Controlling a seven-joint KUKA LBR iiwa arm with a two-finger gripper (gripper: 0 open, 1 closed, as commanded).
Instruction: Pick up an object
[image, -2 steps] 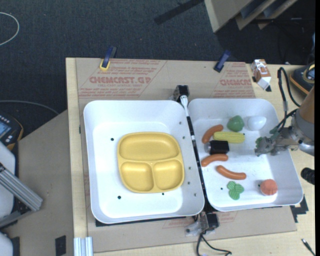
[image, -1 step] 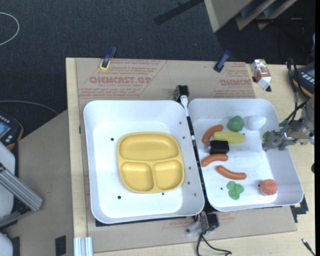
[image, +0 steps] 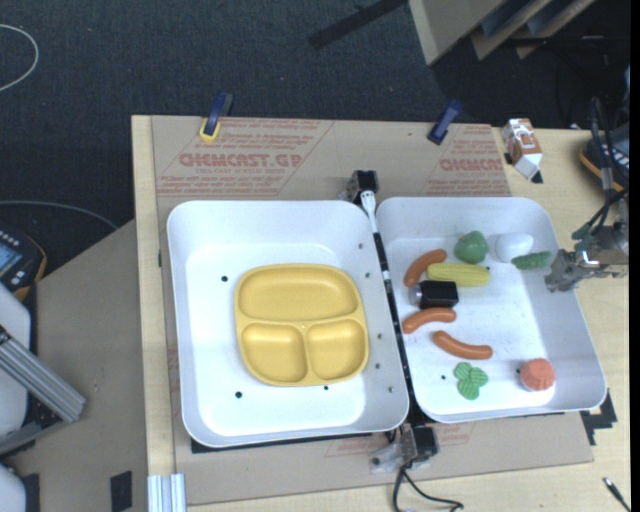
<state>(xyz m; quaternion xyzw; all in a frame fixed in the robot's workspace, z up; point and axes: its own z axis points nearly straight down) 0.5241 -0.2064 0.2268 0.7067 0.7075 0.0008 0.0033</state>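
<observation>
Two shallow white plastic bins sit side by side on the cardboard-covered worktop (image: 300, 150). The left bin (image: 200, 300) carries a yellow three-compartment plastic plate (image: 300, 322). The right bin (image: 560, 330) carries the pickable items, all small toy foods: three orange-red sausages (upper (image: 424, 265), middle (image: 428, 319), lower (image: 463, 346)), a yellow corn cob (image: 459, 274), a small black block (image: 438, 294), a round green vegetable (image: 471, 246), a pale white piece (image: 514, 245), a dark green pod (image: 532, 261), a leafy green piece (image: 469, 379) and a round orange-red fruit (image: 537, 375).

The hand (image: 562, 274) is at the right bin's right rim, beside the green pod. It is small and partly blended with cabling; cannot tell how far it is open, and nothing is seen in it. No item appears lifted; all lie on the bin floor.

Risks, judged from this layout:
- Black block, corn cob and upper and middle sausages lie touching or nearly so. A descent there could trap two items, or nudge one aside and close on nothing.
- Sausages and corn are rounded; a grasp off their centre line would likely let them roll or squirt out.
- Green pod and white piece sit near the bin wall; a low approach from the right could strike the rim.
- Leafy piece looks flat, so a close on it may miss.
- Orange-red fruit stands apart from the rest; probably the cleanest target, though it could roll.
</observation>
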